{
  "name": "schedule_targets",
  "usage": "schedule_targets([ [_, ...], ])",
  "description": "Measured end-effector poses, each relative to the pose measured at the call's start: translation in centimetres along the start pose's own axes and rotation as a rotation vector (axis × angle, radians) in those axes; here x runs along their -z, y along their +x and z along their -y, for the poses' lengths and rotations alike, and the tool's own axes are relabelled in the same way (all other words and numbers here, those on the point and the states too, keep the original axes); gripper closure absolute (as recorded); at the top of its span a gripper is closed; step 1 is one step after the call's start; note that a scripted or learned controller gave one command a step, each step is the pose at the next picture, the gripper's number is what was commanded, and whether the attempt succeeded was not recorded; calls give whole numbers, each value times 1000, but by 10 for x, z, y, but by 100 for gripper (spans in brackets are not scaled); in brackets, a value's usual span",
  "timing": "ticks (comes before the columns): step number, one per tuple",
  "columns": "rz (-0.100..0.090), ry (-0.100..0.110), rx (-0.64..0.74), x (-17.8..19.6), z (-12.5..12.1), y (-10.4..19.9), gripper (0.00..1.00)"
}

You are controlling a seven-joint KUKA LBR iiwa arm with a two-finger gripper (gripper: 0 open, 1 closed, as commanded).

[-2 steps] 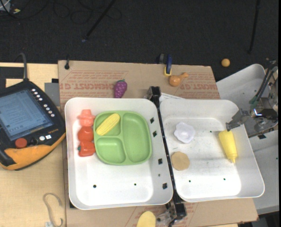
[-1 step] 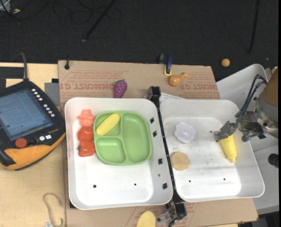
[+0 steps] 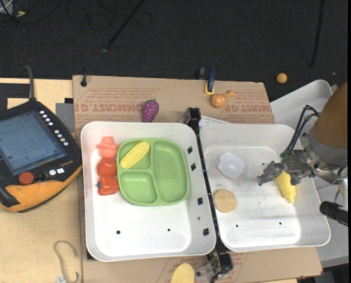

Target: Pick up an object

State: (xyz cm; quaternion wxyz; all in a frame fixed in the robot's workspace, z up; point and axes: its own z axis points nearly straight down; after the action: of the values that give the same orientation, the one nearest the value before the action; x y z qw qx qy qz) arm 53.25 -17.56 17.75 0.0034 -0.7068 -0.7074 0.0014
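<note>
Yellow toy (image 3: pixel 287 186), one piece, lies in the right bin (image 3: pixel 263 232) near its right wall, and we see it directly under the gripper (image 3: pixel 279 173); whether the fingers are spread or pressed together we cannot tell, nor whether they touch it. Nearest to us in that bin we count one tan round disc (image 3: pixel 225 200) by the left wall, and just beyond it one pale translucent object (image 3: pixel 230 165), both well left of the gripper. In the left bin (image 3: pixel 140 234) we count one green divided plate (image 3: pixel 154 173) with one corn cob (image 3: pixel 133 154) in its upper left compartment, and one red-orange figure (image 3: pixel 107 167) touching the plate's left edge. Farther back, on the cardboard (image 3: pixel 175 98), we see one purple toy (image 3: pixel 150 109) and one orange pear-shaped toy (image 3: pixel 220 98).
</note>
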Motion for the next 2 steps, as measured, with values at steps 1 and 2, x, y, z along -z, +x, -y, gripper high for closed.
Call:
schedule_targets([
  [1, 0, 1, 1, -64, 4, 2, 0],
  [2, 1, -3, 1, -91, 3, 5, 0],
])
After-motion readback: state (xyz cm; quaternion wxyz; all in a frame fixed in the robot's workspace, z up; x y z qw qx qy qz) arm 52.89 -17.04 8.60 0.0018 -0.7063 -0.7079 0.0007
